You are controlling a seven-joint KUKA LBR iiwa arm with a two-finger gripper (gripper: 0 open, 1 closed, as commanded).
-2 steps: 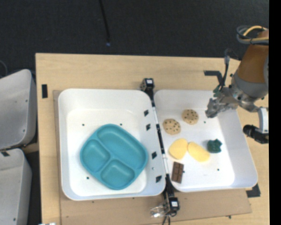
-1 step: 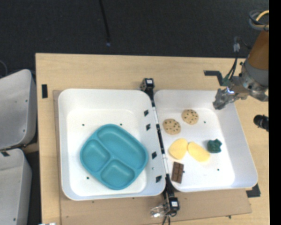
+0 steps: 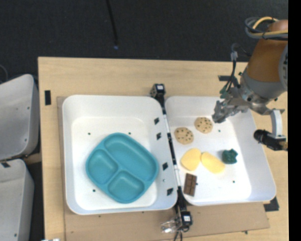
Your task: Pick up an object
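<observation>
The round chocolate-chip cookie (image 3: 203,125) nearest the grey two-finger gripper (image 3: 219,115), lying in the right white bin (image 3: 251,185) just at the gripper's seven o'clock, is judged the target; approach step, nothing held, finger spacing indiscernible, descent required next.

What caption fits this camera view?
End effector above right bin's round chocolate-chip cookie; teal sectioned plastic tray in left bin.
</observation>
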